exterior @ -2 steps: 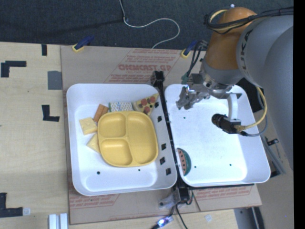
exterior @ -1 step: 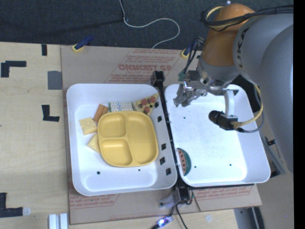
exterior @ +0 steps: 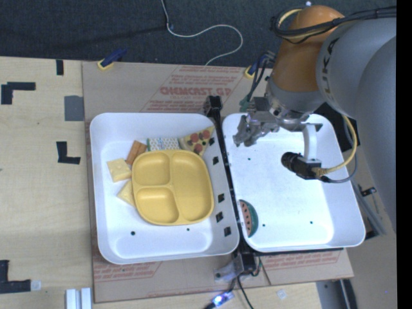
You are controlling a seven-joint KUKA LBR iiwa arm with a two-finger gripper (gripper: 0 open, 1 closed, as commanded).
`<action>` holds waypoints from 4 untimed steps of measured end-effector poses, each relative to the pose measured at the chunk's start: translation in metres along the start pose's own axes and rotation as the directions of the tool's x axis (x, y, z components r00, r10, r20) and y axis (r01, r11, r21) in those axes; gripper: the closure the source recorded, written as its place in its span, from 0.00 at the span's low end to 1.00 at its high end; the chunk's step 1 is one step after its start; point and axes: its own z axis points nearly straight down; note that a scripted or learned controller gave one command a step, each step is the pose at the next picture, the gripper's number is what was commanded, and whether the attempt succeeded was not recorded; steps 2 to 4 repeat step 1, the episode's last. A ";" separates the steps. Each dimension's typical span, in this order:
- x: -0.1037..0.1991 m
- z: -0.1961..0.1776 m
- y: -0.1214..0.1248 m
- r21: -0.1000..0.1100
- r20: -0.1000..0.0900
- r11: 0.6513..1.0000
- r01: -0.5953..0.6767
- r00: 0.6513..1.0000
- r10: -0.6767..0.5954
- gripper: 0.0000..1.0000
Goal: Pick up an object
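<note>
A yellow divided plate (exterior: 172, 187) lies in the left bin (exterior: 109, 237), covering parts of several small items: a tan cracker-like piece (exterior: 118, 169), an orange-brown stick (exterior: 135, 151), a patterned flat piece (exterior: 162, 144) and a pizza-like slice (exterior: 199, 138). A watermelon-slice toy (exterior: 248, 216) rests at the left wall of the right bin (exterior: 335, 230). My gripper (exterior: 245, 135) hangs over the upper left of the right bin, well above the watermelon slice, with nothing visible between its fingers.
The grey arm with its orange band (exterior: 302, 50) covers the upper right of the scene. A black cylinder with a yellow cable (exterior: 302, 165) juts over the right bin. A white cable (exterior: 206, 31) loops on the dark floor beyond the bench.
</note>
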 end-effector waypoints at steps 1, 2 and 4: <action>0.001 0.007 -0.004 0.001 0.002 1.000 -0.001 1.000 0.001 1.00; 0.001 0.007 -0.004 0.001 0.002 1.000 -0.001 1.000 0.001 1.00; 0.001 0.007 -0.004 0.001 0.002 1.000 -0.001 1.000 0.001 1.00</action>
